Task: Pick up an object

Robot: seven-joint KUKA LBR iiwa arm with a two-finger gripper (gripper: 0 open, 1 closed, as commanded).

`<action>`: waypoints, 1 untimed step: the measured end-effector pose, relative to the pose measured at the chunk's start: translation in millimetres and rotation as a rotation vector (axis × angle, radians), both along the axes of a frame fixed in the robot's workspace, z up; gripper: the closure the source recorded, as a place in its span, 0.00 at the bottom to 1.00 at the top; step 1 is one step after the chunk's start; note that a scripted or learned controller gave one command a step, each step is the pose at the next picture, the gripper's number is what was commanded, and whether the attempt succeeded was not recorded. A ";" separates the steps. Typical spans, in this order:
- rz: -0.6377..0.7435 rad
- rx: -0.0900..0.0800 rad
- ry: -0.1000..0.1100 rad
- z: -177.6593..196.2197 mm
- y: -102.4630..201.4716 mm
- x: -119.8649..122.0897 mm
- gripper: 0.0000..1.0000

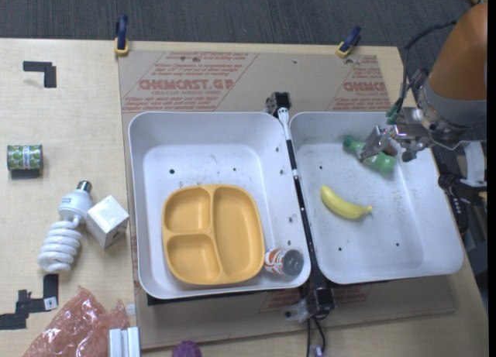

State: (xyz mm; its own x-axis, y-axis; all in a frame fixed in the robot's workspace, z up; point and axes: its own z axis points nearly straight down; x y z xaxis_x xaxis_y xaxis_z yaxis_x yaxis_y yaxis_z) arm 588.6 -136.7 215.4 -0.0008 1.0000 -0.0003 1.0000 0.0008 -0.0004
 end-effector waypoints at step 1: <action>-0.001 0.002 -0.009 -118.2 19.0 -35.5 0.00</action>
